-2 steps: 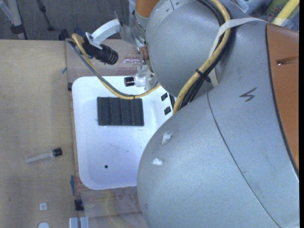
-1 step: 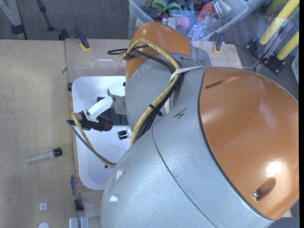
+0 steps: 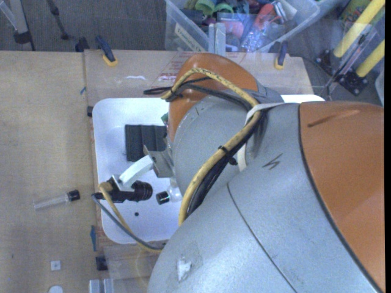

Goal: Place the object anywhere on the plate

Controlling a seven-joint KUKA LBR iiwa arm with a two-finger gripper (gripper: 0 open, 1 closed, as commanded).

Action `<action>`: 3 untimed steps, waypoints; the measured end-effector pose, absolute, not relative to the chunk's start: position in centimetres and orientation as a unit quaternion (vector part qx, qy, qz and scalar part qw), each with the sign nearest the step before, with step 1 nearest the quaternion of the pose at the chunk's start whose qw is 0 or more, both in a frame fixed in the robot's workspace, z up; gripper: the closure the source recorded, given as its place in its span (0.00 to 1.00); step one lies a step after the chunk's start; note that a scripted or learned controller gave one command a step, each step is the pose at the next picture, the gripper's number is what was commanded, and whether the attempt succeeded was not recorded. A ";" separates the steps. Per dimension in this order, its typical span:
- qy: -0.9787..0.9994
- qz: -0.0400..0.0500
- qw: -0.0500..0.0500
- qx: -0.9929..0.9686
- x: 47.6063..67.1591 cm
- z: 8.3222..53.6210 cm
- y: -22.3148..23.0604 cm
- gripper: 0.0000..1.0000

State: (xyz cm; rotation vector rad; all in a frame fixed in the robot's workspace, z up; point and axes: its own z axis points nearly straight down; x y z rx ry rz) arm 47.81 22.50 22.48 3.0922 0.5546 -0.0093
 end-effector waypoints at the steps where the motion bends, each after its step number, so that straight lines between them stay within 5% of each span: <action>1: 0.215 -0.002 0.000 0.977 49.8 23.3 22.5 1.00; 2: 0.175 -0.002 0.000 0.984 56.4 13.8 21.7 1.00; 3: 0.267 -0.001 0.000 0.964 63.7 23.3 22.5 1.00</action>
